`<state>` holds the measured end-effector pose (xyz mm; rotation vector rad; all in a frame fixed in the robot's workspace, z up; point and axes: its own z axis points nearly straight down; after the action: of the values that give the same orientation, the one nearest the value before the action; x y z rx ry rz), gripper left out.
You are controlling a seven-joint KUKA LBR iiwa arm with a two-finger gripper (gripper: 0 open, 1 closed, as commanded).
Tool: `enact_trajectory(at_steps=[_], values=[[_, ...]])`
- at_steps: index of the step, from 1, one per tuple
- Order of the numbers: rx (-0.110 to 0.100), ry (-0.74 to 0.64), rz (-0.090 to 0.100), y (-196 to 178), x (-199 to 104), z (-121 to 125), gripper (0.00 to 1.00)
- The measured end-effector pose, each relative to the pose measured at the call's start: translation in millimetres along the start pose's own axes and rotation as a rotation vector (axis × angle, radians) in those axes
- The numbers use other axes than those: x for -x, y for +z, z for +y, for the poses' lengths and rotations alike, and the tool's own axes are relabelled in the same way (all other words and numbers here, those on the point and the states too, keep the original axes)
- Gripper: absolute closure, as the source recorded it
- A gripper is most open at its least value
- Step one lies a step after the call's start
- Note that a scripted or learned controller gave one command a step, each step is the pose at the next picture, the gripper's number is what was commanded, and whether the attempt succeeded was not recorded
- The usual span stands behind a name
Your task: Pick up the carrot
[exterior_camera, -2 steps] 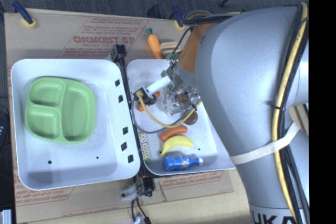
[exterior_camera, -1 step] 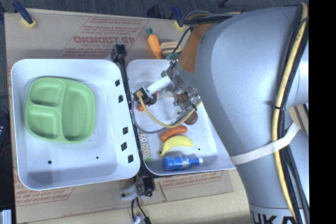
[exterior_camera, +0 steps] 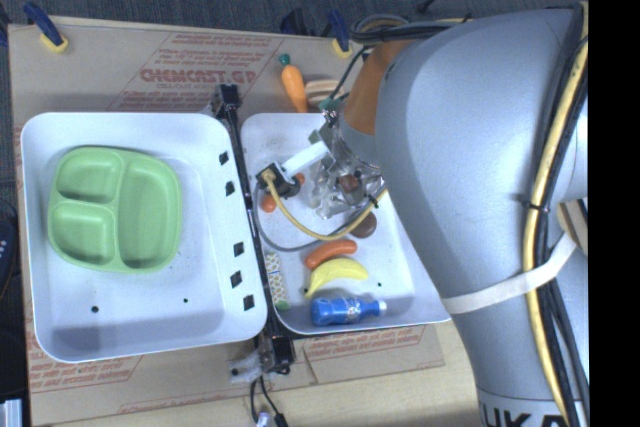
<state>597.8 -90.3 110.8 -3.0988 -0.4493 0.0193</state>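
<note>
The carrot, orange with a green top, lies on the cardboard just outside the far rim of the right bin. My gripper hangs low over the middle of that bin, well in front of the carrot and to its right. A small brown thing shows close at the gripper, but I cannot tell whether it is held. The big grey arm hides the bin's right side.
In the right bin's near part lie an orange-red sausage, a yellow banana and a blue bottle. A small orange piece sits by the bin's left wall. The left bin holds a green divided plate.
</note>
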Motion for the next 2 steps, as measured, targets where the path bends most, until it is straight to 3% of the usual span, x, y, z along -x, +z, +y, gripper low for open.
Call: enact_trajectory(at_steps=[1, 2], values=[[0.000, 0.000, 0.000, 0.0, 0.0, -0.1, 0.00], [-0.003, -0.003, -0.001, -10.0, -0.3, -0.8, 1.00]])
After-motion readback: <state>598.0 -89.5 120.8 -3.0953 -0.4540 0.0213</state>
